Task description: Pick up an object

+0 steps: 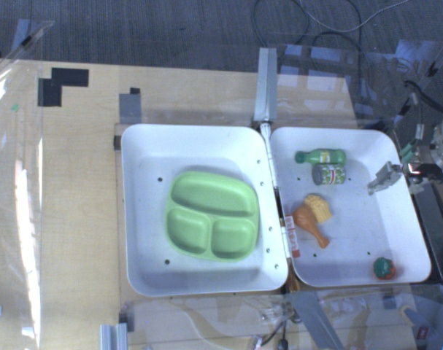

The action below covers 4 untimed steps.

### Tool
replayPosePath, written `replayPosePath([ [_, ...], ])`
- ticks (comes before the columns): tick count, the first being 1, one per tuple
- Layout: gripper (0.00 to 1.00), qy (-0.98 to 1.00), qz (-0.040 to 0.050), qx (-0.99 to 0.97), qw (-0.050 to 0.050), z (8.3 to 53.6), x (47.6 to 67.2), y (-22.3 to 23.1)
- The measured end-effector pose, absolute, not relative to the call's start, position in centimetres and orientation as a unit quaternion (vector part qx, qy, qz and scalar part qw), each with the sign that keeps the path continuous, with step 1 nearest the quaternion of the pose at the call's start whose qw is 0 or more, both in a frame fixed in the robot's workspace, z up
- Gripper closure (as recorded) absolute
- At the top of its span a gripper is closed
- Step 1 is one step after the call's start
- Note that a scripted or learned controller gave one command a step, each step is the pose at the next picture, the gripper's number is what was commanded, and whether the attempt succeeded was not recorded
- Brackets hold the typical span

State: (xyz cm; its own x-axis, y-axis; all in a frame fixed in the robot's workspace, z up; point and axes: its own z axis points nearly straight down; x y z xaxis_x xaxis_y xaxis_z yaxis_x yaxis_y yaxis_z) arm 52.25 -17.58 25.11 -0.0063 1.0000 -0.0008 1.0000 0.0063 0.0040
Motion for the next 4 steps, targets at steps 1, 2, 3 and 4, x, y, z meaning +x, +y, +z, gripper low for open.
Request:
replayPosePath([
  [1,0.0,0.704,0.0008,0.71,0.001,17.1,58.9,-17.0],
  [2,0.0,0.736,0.002,0.677,0.003,9.5,65.8,-12.4],
  [3,0.0,0.706,0.002,0.708,0.003,8.8,62.1,-14.7],
  [4,1.0,0.707,0.0051,0.707,0.006,10.1,62.4,-14.6],
])
